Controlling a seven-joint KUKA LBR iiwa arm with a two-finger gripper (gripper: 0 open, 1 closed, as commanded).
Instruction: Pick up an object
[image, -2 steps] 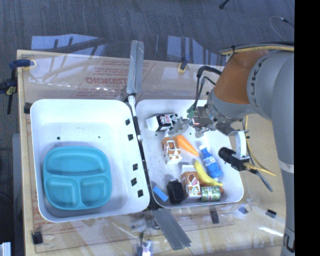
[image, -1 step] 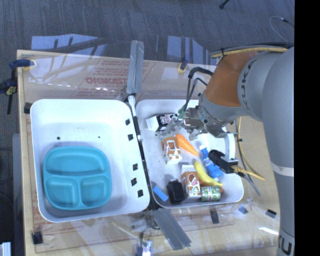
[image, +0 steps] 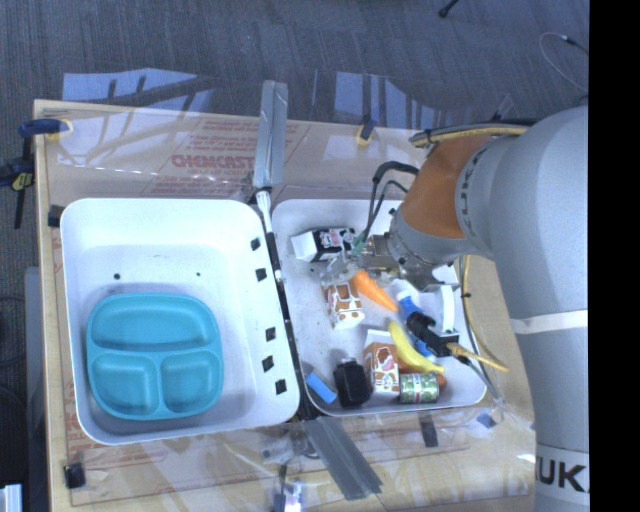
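Toys lie packed close in the right bin (image: 300, 222), right of frame centre. Your gripper (image: 372, 258) hangs just above the orange carrot (image: 374, 290). It could bump the little carton (image: 344, 304) or yellow banana (image: 410, 348) and grab nothing.

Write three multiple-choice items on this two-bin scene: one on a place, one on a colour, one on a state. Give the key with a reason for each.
1. Where does the divided tray lie?
A. In the left bin
B. In the right bin
C. On the bench outside both bins

2. What colour is that tray?
A. Red
B. Light blue
C. Black

3. How does the banana lie?
A. Hanging in the air
B. Resting in the right bin among other items
C. On the divided tray

Key: 1 A, the tray sits in the left bin. 2 B, it is plainly light blue. 3 B, it lies by the carrot and can, below the end effector.
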